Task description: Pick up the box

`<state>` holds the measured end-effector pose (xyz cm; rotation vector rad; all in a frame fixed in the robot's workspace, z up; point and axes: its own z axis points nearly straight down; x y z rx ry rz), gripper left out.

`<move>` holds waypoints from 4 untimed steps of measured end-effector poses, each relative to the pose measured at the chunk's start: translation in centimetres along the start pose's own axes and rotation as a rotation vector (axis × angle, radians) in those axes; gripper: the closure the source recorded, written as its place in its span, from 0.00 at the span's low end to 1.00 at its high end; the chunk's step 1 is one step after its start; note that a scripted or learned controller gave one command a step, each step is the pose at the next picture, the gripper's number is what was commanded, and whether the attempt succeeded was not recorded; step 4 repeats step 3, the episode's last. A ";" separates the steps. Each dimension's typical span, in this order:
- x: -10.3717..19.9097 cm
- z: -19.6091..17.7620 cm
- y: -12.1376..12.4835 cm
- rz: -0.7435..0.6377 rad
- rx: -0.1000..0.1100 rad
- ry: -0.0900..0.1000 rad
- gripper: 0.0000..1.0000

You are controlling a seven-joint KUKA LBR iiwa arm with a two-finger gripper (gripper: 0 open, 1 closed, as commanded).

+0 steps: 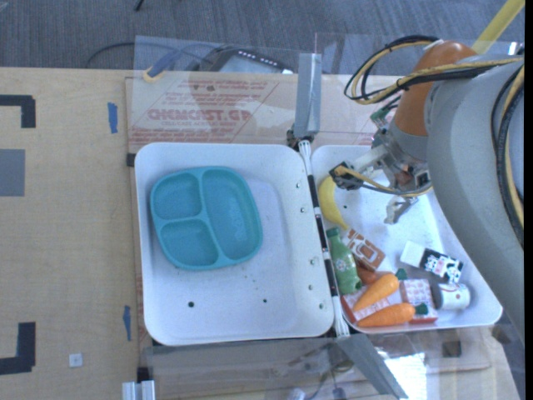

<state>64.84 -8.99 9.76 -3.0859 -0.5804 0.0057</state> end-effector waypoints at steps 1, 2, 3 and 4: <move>0.1 -0.8 -0.1 -0.003 0.001 -0.002 1.00; 0.4 1.2 1.2 0.065 0.000 0.004 1.00; 0.5 0.4 1.1 0.060 0.000 0.002 1.00; 0.5 0.4 1.1 0.060 0.000 0.002 1.00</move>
